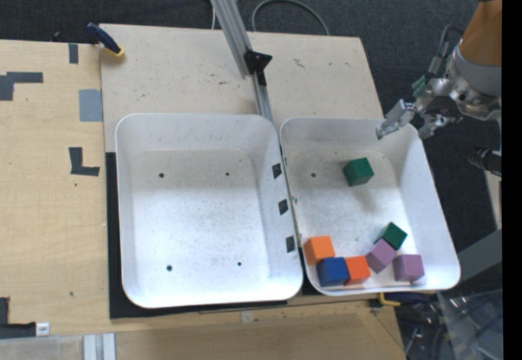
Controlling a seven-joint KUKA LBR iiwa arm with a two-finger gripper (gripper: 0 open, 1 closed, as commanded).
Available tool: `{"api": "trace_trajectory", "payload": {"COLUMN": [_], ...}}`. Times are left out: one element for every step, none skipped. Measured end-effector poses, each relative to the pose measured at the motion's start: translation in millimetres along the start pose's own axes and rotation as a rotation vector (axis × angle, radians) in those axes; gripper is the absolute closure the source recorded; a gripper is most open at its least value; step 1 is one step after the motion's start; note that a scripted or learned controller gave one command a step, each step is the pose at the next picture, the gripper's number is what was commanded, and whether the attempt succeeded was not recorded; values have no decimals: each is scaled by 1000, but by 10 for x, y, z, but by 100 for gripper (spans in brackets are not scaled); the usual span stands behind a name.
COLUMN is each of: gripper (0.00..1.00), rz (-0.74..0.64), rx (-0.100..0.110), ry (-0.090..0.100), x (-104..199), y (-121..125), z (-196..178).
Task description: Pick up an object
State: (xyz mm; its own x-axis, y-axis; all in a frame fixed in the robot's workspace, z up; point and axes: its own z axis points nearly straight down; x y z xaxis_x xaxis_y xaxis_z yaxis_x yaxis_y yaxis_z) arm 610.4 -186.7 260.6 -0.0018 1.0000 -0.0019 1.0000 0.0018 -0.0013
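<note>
The right bin holds several small blocks. A green cube lies alone near its far middle. Along the near edge sit an orange cube, a blue cube, a second orange cube, two purple cubes and a dark green cube. My gripper hangs over the bin's far right corner, up and to the right of the green cube. It is open with nothing between its fingers.
The left bin stands beside the right one, sharing a raised divider. A slanted metal rail crosses the bench from the top down to the bins. A blue and yellow clamp lies at the bench's far left.
</note>
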Motion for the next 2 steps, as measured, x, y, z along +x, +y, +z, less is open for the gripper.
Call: {"api": "trace_trajectory", "payload": {"gripper": [0,0], "rz": [-3,5], "rx": [7,7], "ry": [4,2], "x": [519,338], "y": [311,-534], "z": [969,1181]}}
